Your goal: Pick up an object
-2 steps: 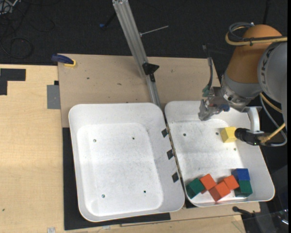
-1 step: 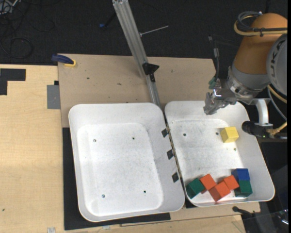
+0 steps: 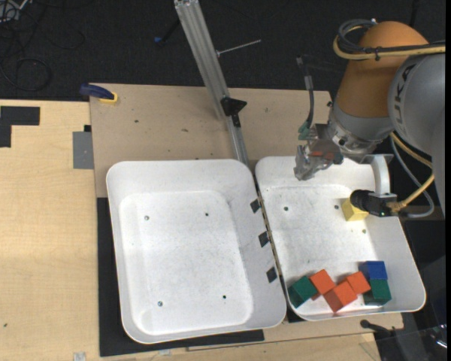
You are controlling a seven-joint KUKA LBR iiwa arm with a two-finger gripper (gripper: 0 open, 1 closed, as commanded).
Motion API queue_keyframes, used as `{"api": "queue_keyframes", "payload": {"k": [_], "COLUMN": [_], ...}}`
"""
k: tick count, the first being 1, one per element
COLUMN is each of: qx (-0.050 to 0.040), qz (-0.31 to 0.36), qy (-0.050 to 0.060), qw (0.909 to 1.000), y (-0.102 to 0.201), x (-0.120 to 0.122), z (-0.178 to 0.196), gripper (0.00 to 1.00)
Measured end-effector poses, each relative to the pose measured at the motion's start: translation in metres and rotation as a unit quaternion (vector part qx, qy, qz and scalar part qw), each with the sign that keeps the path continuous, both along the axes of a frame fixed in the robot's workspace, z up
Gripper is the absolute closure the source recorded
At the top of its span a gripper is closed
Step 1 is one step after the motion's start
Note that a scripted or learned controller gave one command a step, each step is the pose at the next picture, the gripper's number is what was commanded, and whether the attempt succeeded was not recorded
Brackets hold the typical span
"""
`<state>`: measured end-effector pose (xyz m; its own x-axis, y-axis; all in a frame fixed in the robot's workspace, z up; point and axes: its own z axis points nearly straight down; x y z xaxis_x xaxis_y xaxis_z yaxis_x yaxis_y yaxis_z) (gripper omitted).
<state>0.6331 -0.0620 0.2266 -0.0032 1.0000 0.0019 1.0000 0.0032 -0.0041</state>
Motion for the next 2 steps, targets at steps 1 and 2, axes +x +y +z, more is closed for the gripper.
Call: {"api": "queue_keyframes", "payload": {"k": [1,2], "qx": [0.0002,-0.0001], "qz": [0.0,0.0], "qy": [-0.002,-0.001], "qw": [1.0,1.0], "y": [0.054,0.11], "x": [0.015,0.024], "z": [0.008,-0.004], "gripper": [1.0,1.0]}}
